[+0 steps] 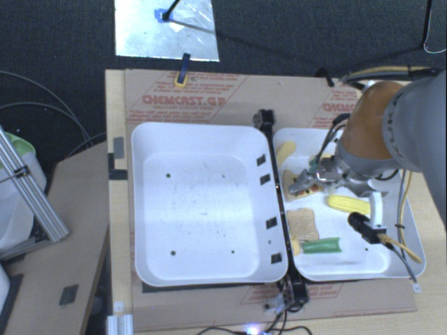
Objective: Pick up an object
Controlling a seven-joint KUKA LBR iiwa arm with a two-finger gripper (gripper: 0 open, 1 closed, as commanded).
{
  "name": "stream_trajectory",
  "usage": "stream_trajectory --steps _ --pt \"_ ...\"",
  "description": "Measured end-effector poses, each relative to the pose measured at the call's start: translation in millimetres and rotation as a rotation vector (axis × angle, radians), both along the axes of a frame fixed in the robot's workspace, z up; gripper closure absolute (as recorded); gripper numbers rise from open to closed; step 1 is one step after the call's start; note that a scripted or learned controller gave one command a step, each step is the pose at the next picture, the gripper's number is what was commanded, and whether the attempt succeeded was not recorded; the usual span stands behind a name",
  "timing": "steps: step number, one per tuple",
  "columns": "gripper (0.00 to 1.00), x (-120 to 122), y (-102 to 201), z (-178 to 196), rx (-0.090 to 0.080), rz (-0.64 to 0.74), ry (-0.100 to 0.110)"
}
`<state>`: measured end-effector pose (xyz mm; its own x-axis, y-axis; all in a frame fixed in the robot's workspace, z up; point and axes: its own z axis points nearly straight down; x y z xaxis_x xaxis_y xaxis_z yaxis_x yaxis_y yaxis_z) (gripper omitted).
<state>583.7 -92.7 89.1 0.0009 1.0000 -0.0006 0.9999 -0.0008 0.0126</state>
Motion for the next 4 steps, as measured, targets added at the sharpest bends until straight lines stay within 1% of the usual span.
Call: stream_trajectory --steps 1,2,3,4 --pt "0.00 43.6 -85.5 35.8 -0.005 -0.001 0.003" --pt "0.00 -23.9 -116.5 -6.7 0.001 -0.003 0.017" --pt "1.00 -18.7 -114.2 7.0 -0.001 0.002 0.007" --pt "1.00 -39.4 -46.2 99.3 0.001 0.010 0.006"
